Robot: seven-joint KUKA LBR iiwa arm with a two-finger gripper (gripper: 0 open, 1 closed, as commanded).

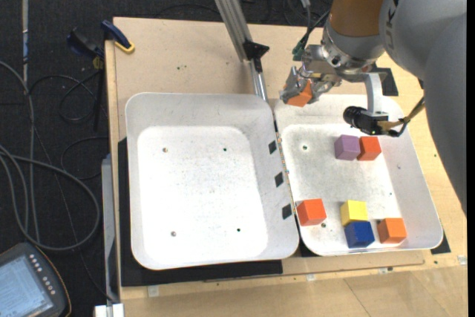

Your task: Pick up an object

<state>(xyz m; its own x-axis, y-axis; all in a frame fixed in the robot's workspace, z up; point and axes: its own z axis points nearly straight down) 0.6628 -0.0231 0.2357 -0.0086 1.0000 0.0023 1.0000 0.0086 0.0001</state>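
Observation:
My gripper (pixel 300 93) hangs above the far left corner of the right bin (pixel 415 182), shut on an orange block (pixel 300 96) that shows between its fingers, lifted off the bin floor. In the right bin lie a purple block (pixel 346 147) touching an orange block (pixel 369 148) near the back. At the front are an orange block (pixel 311 211), a yellow block (pixel 354 211), a blue block (pixel 359 234) and another orange block (pixel 391 230).
The left bin (pixel 141 159) sits beside the right one, with black clips (pixel 280 178) along the shared rim. A slanted metal rod (pixel 230 11) rises behind the bins. Clamps (pixel 104 41) lie at the bench's far left corner.

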